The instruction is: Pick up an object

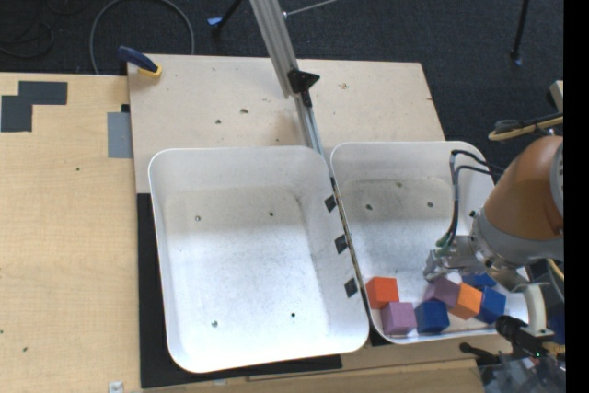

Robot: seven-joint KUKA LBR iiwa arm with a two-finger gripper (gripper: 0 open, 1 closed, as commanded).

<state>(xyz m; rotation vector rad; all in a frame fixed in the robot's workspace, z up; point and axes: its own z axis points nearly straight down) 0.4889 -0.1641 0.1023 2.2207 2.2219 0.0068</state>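
Several small blocks lie bunched in the near corner of the right bin [405,170]: an orange-red cube [382,292], a purple cube [398,317], a blue cube [432,317], a mauve block [445,292], an orange block [469,300] and a blue block [491,303]. My gripper [448,269] is low over this cluster, right above the mauve block, with the orange-banded wrist [525,198] behind it to the right. The wrist and cables hide the fingertips.
The left bin [184,189] sits beside the right one, split by a ridge with black clips [339,244]. A slanted aluminium bar [271,23] rises behind the bins. A blue-and-yellow clamp [138,61] rests at the board's far left corner.
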